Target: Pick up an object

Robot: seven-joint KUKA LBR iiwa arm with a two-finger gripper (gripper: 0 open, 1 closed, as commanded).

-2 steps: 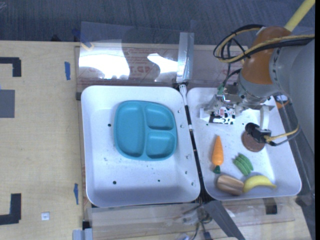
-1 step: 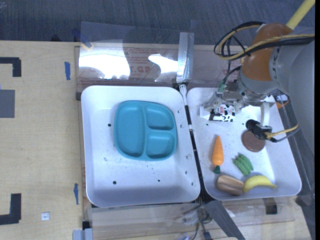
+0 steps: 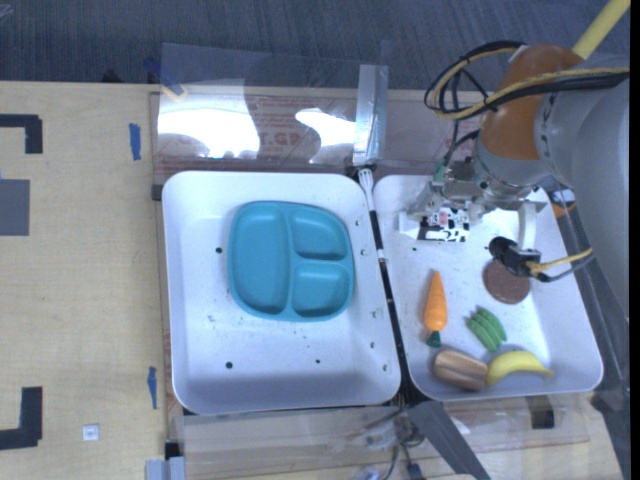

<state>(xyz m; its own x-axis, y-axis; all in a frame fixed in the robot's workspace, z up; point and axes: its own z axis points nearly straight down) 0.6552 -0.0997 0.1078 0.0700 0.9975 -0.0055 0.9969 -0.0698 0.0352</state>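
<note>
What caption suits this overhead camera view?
Gripper hovers in the right bin above carrot, banana; blue tray left.

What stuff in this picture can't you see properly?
- Gripper: in the camera view its fingers blur into a black-and-white clutter, so whether they are open or shut is unclear.
- Brown disc: a black part with a yellow cable covers its top edge.
- Bread roll: the banana overlaps its right end.
- Arm: cut off by the picture's right edge.
- Green pea pod: too small for detail.
</note>
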